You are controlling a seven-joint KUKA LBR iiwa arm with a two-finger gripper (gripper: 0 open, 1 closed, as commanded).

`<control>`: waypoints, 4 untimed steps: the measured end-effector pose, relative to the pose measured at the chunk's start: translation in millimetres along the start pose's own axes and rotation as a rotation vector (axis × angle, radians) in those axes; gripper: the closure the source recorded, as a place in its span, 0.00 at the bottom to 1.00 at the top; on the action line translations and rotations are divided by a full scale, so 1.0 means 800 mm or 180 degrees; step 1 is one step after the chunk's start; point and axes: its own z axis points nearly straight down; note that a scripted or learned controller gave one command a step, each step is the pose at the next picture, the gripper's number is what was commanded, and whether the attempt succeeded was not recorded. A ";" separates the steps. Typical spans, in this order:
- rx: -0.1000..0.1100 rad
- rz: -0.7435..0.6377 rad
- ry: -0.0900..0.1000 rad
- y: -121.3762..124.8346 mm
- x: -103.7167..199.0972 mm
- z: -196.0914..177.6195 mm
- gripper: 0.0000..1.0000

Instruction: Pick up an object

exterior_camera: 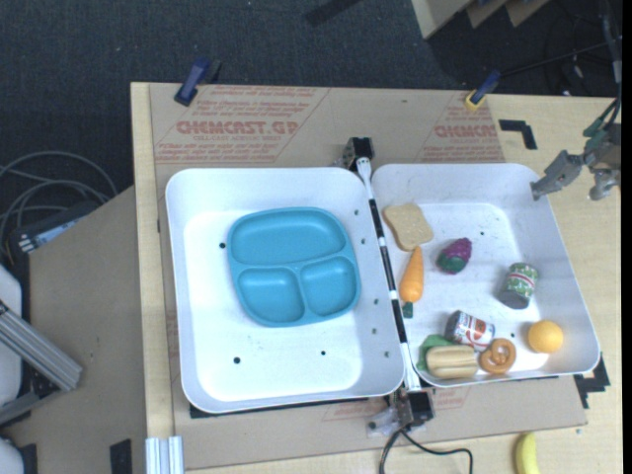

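Currently the grey two-finger gripper (576, 173) hangs with fingers spread, holding nothing, over the far right rim of the shallow white right bin (494, 191). Candidate objects lie below: purple plastic grape cluster (454, 255), small green tin can (518, 284). Risk: descending from this position, the fingers strike the rim, well apart from any object

At the right edge of the frame, a little above the middle, the gripper (578, 174) shows as a small cluster of grey metal parts. Two stubby grey fingers (549, 178) splay outward, each with a lighter, blunt tip. Above them sits a darker block with a touch of teal-green, and thin dark cables run upward from it toward the upper right corner. No markings or screws can be made out.
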 end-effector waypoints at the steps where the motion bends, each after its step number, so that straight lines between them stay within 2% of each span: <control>1: 0.0017 -0.0002 0.0009 -0.094 0.089 0.140 0.00; 2: 0.0007 0.0000 0.0005 -0.133 0.128 0.246 0.00; 3: 0.0004 0.0001 0.0004 -0.132 0.132 0.246 0.00; 4: -0.0004 0.0004 0.0001 -0.132 0.132 0.234 1.00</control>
